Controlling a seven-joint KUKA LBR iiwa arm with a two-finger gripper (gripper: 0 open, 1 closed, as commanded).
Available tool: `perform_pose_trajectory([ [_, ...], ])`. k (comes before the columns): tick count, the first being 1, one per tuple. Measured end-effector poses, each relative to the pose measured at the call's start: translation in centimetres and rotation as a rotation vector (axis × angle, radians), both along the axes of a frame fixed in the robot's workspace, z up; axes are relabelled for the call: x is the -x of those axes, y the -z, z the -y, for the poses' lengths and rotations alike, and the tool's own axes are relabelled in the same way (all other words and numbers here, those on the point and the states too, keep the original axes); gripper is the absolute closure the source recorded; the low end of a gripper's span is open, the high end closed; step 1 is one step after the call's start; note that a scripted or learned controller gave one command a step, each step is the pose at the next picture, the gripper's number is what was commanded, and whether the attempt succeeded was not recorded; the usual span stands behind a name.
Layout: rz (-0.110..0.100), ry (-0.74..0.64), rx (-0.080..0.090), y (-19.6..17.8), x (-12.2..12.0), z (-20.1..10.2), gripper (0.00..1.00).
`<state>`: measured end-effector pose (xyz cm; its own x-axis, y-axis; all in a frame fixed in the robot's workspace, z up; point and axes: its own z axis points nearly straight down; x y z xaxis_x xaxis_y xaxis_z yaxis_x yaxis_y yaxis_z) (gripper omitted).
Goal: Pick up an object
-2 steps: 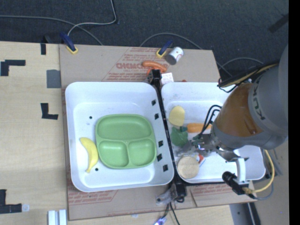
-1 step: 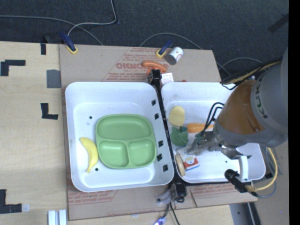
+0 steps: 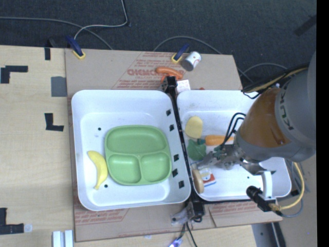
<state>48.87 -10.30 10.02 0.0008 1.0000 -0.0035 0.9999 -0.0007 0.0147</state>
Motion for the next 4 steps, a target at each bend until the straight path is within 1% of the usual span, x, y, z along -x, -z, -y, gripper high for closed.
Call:
perform_pose_trajectory([
  [1, -0.01, -0.003, -0.007, 1.1, -5.7, 1.3, 0.0],
  [2, -0.01, -0.003, -0.001, 1.4, -9.3, -0.6, 0.0],
  [3, -0.011, -0.003, -0.002, 1.4, -13.0, -0.3, 0.0],
  [4, -0.011, -0.003, 0.001, 0.4, -13.0, -0.2, 1.0],
])
